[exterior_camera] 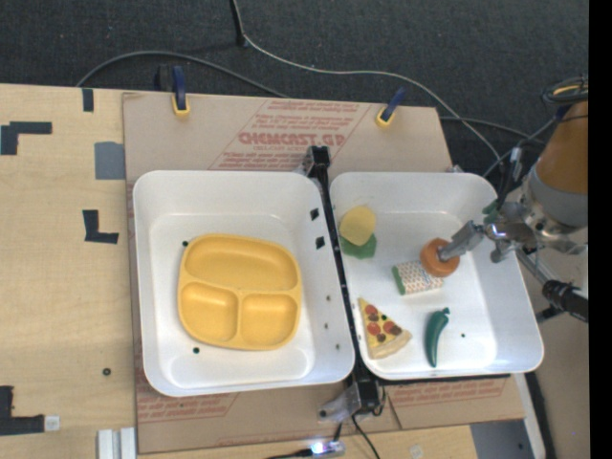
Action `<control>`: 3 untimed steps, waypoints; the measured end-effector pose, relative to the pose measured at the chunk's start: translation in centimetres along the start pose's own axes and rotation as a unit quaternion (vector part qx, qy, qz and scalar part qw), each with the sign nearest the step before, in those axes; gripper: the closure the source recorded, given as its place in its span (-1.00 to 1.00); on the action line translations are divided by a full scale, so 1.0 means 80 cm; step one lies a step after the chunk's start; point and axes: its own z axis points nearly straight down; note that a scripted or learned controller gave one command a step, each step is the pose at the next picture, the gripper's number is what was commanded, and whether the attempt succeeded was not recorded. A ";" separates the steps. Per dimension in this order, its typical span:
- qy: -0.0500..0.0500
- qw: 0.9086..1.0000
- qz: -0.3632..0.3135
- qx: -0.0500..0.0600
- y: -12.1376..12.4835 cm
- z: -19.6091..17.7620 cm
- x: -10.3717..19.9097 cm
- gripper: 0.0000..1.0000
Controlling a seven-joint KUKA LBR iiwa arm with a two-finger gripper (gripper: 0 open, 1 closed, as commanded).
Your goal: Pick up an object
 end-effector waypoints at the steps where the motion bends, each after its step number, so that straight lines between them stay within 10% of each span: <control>1: 0.000 1.000 0.000 0.000 0.002 0.055 0.004 -1.00; 2: 0.000 1.000 0.001 -0.002 0.014 0.115 -0.002 -1.00; 3: 0.000 1.000 -0.001 -0.006 0.017 0.096 0.000 1.00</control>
